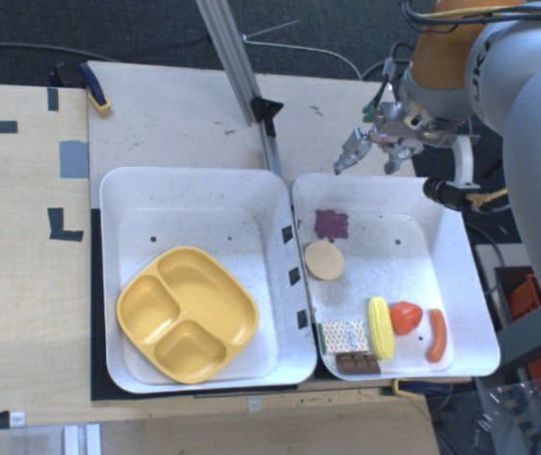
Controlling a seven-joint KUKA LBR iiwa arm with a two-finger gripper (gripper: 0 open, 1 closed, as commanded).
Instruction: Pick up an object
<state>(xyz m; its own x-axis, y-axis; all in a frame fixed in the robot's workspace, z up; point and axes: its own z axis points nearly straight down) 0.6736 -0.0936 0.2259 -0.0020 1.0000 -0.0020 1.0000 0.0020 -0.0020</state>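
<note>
Toward the upper right of the frame, the gripper (372, 156) hangs above the far rim of the right bin (459, 254), its two fingers spread apart with nothing between them. No object is singled out by the task — candidates lie lower in that bin: a purple piece (331, 224) near the upper left, a tan disc (325, 262) just below it, and along the bottom a corn cob (380, 327), a red tomato-like item (405, 318) and an orange sausage-like item (436, 336). The left bin (128, 197) bears a yellow divided plate (187, 313).

For a clean pick, my judgement favours the corn cob: its long axis runs nearly top-to-bottom in the frame, so the fingers should close across it, left to right. It touches the tomato-like item, so descending centred matters.
</note>
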